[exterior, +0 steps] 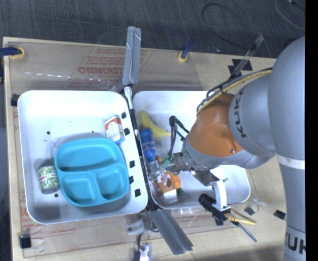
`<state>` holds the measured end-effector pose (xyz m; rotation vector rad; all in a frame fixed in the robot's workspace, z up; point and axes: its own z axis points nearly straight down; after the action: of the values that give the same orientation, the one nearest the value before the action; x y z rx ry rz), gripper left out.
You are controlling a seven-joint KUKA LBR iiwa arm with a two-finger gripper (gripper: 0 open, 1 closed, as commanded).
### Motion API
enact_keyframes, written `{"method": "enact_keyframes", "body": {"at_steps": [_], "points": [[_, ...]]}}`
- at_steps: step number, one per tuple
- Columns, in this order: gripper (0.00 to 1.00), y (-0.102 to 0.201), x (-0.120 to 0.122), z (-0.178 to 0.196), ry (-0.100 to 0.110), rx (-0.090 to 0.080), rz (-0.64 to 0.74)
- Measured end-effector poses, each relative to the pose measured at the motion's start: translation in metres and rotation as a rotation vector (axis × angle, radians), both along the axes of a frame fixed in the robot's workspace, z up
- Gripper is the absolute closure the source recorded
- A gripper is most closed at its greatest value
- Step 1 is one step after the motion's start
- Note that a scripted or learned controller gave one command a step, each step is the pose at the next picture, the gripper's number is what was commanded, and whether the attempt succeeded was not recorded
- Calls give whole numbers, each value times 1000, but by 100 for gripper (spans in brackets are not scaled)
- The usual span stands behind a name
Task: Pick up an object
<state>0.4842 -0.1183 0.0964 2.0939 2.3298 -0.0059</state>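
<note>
My gripper (165, 166) is down in the right bin (240, 186), at its left side, with the orange-banded wrist right above it. Below the gripper lies an orange and white carton (167, 186). A blue bottle (147, 141) lies just to its upper left, along the bin's left wall. A yellow banana (153, 126) lies behind the bottle. The wrist hides whatever sits directly beneath it.
In the left bin (34, 107) rest a blue divided tray (92, 170), a small green-labelled can (48, 179) at its left and a red and white packet (113, 128) near the dividing wall. The big grey arm covers the right bin's right part.
</note>
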Motion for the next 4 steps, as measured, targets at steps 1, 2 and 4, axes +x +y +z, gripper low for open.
{"method": "enact_keyframes", "body": {"at_steps": [1,2,4], "points": [[0,-31,7,40,4,8,71],[0,-36,4,9,-24,11,139],[100,58,4,129,3,9,7]]}}
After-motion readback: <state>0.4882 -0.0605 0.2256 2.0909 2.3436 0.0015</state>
